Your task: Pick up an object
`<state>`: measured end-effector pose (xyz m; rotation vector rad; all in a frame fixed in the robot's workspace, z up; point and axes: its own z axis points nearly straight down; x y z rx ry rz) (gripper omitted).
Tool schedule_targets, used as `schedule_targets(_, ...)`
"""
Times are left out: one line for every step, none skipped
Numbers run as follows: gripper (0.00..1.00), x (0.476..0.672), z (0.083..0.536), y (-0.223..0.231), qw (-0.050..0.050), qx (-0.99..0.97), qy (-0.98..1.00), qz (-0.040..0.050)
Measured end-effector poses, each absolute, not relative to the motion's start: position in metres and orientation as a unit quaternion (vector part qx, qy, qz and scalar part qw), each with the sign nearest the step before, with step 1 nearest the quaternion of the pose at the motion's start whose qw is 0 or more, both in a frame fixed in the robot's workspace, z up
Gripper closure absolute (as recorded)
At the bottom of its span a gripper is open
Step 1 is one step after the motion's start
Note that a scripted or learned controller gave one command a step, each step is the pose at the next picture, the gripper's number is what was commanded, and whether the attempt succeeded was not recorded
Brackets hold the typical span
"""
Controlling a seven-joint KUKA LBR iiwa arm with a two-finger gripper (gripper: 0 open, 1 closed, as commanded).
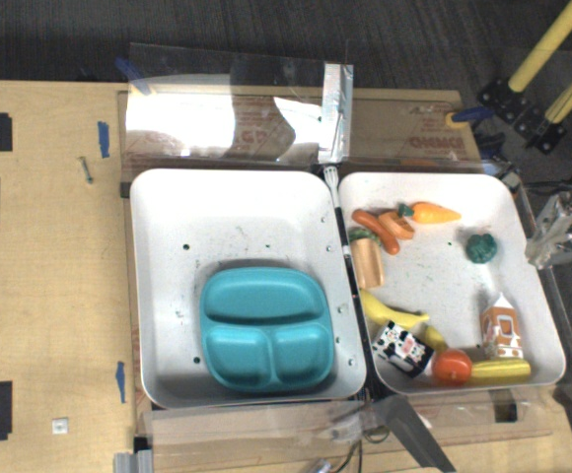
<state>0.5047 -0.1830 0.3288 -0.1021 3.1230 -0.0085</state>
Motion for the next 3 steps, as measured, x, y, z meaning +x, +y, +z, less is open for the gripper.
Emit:
schedule_targets(1.00,0.600,0.292,-0.156,0.003,-0.096,0.995,0.0007)
schedule_targets(1.00,0.619,0.262,-0.104,0.002,-0.206,0.979,0.0008)
schedule_targets(1.00,0.655,0.228,-0.035,0.003,-0.219,0.976,0.0014)
